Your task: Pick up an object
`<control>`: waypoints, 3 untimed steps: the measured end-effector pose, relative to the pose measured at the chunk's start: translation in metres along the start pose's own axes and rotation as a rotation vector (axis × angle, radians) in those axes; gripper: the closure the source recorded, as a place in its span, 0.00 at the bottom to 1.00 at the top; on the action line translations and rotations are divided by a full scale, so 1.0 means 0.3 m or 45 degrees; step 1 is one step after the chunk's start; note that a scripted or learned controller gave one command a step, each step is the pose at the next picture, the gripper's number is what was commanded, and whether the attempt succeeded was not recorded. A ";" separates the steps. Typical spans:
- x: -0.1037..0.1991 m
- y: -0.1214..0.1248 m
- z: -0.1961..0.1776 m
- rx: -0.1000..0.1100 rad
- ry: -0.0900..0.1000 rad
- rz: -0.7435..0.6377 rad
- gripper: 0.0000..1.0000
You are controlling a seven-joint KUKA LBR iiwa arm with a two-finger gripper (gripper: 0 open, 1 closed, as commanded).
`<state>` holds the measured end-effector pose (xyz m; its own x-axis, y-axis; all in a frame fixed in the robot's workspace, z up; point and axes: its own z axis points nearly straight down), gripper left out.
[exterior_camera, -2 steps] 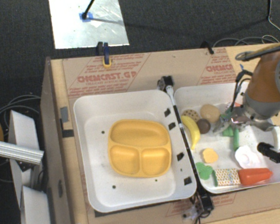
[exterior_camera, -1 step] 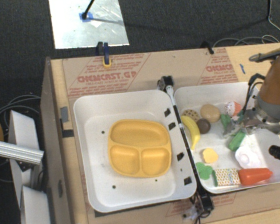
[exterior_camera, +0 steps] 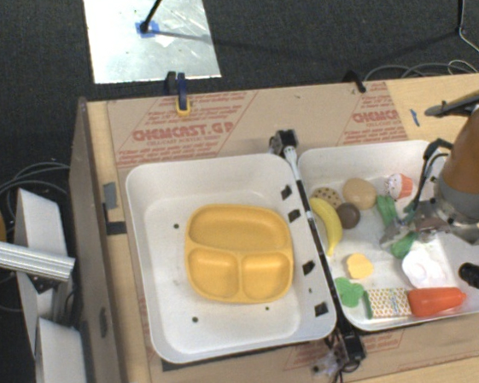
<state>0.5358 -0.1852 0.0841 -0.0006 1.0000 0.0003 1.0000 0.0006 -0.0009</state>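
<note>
Tool (exterior_camera: 396,233) low in the right shallow white bin (exterior_camera: 364,157), down among crowded toy food, seemingly at a green plastic piece (exterior_camera: 387,211); tips apart or together, impossible to tell. Left bin (exterior_camera: 159,238) given over to a yellow divided plastic plate (exterior_camera: 236,253), probably a drop spot.

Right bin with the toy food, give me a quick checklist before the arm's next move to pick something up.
1. Tool over the right white bin: ok.
2. Fingers open or shut: cannot tell.
3. Object between fingers: cannot tell.
4. Nearest targets, green plastic piece and white rounded object, beside tool: ok.
5. Yellow toy banana against the divider, apart from tool: ok.
6. Yellow divided plate lies in the left white bin, out of the way: ok.
</note>
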 end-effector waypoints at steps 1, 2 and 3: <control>-0.001 0.007 -0.037 -0.005 -0.001 -0.002 1.00; 0.249 0.171 -0.007 -0.007 0.002 -0.015 1.00; 0.579 0.075 -0.355 -0.013 0.005 -0.018 1.00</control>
<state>0.5583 -0.0116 0.1905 -0.0146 0.9999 0.0046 0.9999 0.0145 0.0091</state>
